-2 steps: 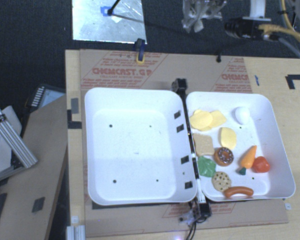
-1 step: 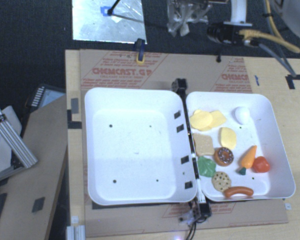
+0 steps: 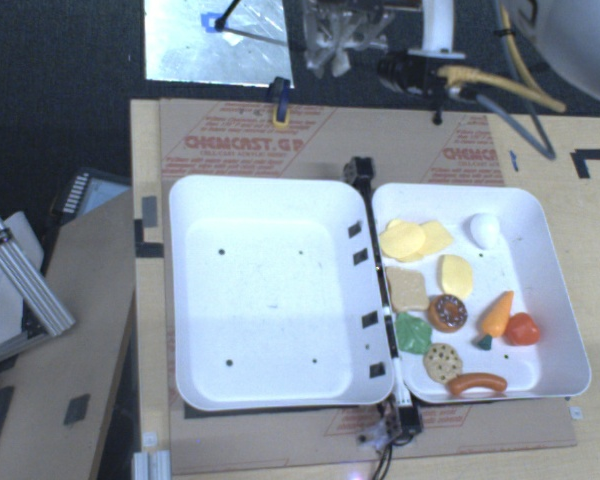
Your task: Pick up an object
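Camera view looks down on a brown table (image 3: 150,298) with two white bins side by side. On the far left a metal frame (image 3: 20,278) leans over the edge of the table. Up at the top left a shiny silver sheet (image 3: 215,28) lies on the dark floor.

Next comes the left bin (image 3: 270,288), with bare white inside and a few small dark dots on its bottom. Black clips (image 3: 365,258) sit along the line where the two bins meet.

Then comes the right bin (image 3: 555,298), full of toy food. Nearest the middle line are a yellow round piece (image 3: 402,240), a tan slice of bread (image 3: 408,288), a green piece (image 3: 414,333) and a spotted cookie (image 3: 442,361). A little further right sit a pale yellow square (image 3: 437,235), a yellow oval (image 3: 456,275), a brown donut (image 3: 447,313) and a sausage (image 3: 477,383) by the near wall. After that come a white egg (image 3: 483,230), an orange carrot (image 3: 496,314) and a red tomato (image 3: 522,329), which touches the carrot.

High at the top, above the far edge of the table, hangs the gripper (image 3: 342,43), well away from both bins. Its fingers are blurry and I cannot tell how far apart they are; nothing can be seen held in them. Yellow cables (image 3: 510,86) run off to the right from it
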Available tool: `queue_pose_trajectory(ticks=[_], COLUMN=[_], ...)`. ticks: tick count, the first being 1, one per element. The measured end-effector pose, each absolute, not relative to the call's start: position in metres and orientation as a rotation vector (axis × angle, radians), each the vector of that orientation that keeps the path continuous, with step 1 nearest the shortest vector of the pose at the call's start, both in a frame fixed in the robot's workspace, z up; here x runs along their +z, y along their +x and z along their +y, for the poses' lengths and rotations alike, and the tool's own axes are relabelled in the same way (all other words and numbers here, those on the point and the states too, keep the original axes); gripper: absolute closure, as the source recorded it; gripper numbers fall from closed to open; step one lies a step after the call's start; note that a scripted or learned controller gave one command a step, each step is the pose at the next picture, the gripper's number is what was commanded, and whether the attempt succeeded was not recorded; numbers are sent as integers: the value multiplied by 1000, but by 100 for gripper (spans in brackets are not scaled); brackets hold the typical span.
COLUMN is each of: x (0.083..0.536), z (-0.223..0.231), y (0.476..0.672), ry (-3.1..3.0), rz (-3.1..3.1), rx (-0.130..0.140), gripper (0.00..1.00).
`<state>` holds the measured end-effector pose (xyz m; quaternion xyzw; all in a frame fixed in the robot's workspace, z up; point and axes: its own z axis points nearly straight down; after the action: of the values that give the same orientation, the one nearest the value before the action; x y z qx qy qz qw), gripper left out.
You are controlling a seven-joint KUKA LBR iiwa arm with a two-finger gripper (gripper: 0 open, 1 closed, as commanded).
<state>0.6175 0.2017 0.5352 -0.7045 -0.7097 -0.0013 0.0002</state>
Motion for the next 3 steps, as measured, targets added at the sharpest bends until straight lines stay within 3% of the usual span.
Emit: queue_pose_trajectory(ticks=[1,2,3], x=[533,536,535], z=[225,155,186], y=[663,645,640], ry=[-2215,-2228,-2216], rz=[-2228,-2218,-2228], rx=[-2,-1,-4], gripper=[100,100,100])
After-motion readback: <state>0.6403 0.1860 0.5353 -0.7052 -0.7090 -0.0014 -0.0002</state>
